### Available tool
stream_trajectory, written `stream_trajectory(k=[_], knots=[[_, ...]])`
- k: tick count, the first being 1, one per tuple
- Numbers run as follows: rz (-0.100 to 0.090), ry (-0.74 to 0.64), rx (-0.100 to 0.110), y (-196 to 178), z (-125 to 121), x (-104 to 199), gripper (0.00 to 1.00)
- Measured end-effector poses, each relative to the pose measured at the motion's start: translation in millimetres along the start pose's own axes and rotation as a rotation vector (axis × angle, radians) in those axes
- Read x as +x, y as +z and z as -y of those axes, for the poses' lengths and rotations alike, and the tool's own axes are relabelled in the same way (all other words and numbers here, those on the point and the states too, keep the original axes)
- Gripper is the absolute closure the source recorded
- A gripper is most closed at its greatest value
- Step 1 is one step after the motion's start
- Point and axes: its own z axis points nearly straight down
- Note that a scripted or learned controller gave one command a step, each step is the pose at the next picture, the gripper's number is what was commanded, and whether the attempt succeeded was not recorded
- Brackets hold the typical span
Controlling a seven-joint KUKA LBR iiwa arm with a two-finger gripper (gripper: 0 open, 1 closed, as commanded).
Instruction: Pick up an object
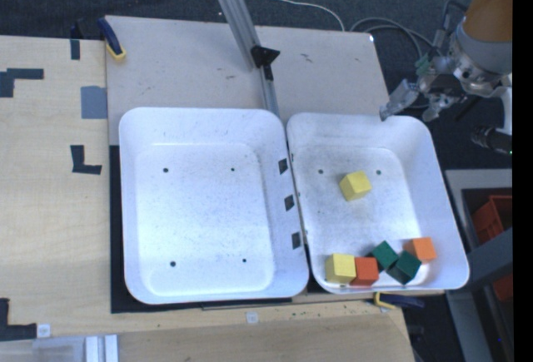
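Yellow cube [355,185] alone mid right white bin [441,177], five more coloured blocks [379,262] at its near edge, gripper [414,98] spread open, holding nothing, above the bin's far corner.

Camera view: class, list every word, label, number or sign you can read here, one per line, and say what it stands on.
None: no readable text stands on anything here.
The small white tag at the bench's near edge is too small to read.
The dark tape pieces on the wooden bench top are plain shapes, not letters.
The blocks, such as the lone yellow block in the right bin, bear no marks, nor does the left bin.
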Motion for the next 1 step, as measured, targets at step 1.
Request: stream_trajectory(k=[1], knots=[[0.001, -0.002, 0.0, -10.0, -0.3, 0.7, 1.0]])
